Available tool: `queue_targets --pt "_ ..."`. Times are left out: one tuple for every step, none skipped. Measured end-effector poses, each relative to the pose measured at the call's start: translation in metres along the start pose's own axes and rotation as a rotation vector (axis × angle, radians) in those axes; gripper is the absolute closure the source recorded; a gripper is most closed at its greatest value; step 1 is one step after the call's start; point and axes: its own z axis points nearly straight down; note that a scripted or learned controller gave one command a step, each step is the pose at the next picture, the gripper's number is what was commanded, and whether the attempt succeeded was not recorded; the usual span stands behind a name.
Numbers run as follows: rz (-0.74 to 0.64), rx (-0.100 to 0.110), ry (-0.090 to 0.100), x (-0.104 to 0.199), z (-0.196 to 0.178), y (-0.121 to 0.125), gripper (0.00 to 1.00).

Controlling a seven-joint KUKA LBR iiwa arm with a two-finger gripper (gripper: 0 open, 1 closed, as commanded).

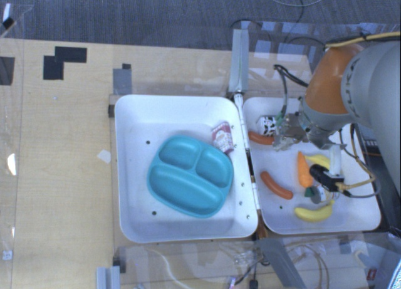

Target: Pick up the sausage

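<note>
Yellow banana [314,212] lies at the near edge of the right bin [369,222], with the sausage [276,185] just up and left of it on the bin floor, untouched. A carrot [303,168] stands right of the sausage. Beyond the sausage, the gripper [289,136] hovers beside a second sausage [260,138]; whether it is open cannot be told. Left of the sausage, the left bin [131,219] holds a blue divided plate [190,175].
</note>
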Motion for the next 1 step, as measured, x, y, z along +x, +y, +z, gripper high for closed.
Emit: queue_targets --pt "-0.379 0.051 0.014 -0.0084 0.0259 0.0596 1.00"
